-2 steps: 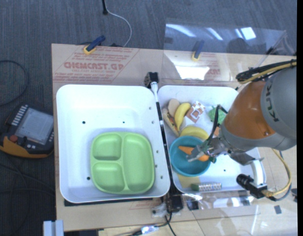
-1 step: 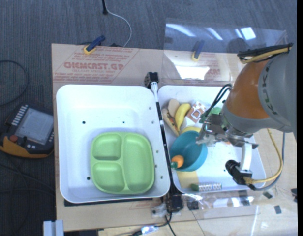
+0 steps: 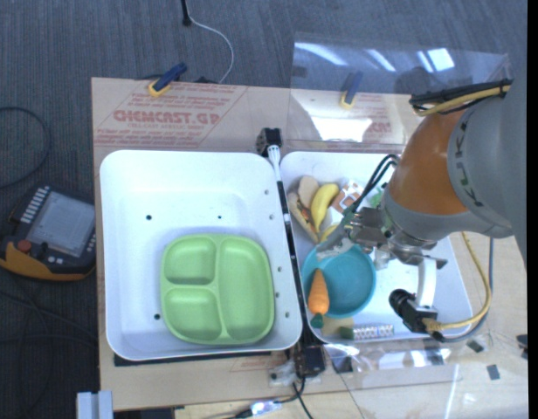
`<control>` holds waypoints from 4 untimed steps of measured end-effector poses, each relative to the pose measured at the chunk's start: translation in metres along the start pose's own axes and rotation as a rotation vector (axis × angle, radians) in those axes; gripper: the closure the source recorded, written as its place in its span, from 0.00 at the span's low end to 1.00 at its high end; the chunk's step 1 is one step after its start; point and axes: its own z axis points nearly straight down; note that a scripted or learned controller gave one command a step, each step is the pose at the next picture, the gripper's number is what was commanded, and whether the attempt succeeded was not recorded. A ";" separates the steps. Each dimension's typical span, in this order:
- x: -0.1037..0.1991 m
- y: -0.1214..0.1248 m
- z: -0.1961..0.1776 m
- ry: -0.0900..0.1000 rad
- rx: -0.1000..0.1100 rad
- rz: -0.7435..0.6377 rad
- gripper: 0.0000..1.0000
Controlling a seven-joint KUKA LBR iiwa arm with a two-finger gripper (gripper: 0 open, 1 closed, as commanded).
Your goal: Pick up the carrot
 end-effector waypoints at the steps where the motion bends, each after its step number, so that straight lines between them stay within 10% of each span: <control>1: 0.039 -0.010 -0.012 -0.013 -0.041 -0.239 0.00; 2: 0.033 -0.009 -0.012 -0.015 -0.040 -0.509 0.00; 3: 0.095 -0.032 0.001 0.009 0.003 -0.719 0.00; 4: 0.033 0.030 0.001 0.004 0.003 -0.634 0.00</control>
